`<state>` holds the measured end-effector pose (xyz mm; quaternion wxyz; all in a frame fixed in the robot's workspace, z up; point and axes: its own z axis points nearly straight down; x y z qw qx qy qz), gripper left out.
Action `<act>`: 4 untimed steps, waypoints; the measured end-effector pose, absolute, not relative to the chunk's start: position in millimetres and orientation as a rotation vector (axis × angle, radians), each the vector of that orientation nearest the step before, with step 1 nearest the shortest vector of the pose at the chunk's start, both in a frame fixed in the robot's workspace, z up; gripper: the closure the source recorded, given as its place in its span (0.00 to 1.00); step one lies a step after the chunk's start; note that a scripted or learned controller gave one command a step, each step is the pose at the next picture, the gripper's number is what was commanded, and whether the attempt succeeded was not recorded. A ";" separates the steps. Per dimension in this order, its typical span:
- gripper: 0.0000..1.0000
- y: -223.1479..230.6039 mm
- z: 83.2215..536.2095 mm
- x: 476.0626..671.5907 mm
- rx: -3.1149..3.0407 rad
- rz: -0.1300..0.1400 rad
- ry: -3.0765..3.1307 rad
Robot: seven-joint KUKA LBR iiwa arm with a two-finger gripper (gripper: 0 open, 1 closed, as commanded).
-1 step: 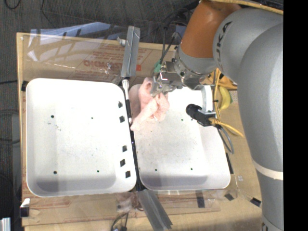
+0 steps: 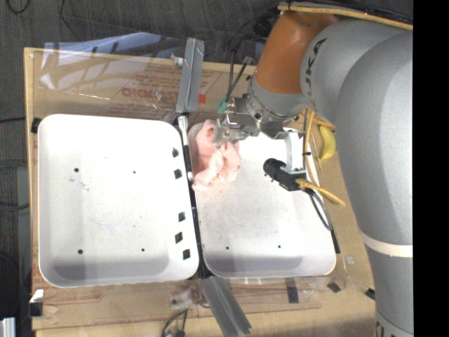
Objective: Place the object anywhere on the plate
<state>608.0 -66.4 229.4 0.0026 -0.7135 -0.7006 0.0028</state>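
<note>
1. The soft pink crumpled cloth-like object (image 2: 214,156) lies in the right shallow white plastic bin (image 2: 266,255), pressed against that bin's upper-left wall beside the divider.
2. The pincer (image 2: 228,128) hangs at the object's upper edge, apparently positioned to grasp; its opening and hold cannot be determined.
3. No plate is identifiable on the counter (image 2: 105,83).

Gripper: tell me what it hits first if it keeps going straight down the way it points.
Most likely the pink crumpled object in the right bin. The gripper sits right above the object's upper end, near the divider. Depth is unclear from this slanted view, so they may already touch.
</note>
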 end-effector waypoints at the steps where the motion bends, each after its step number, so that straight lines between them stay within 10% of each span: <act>1: 1.00 -13.5 236.5 600.8 -1.750 0.007 -2.602; 4: 1.00 127.2 228.0 602.6 0.001 0.001 -3.140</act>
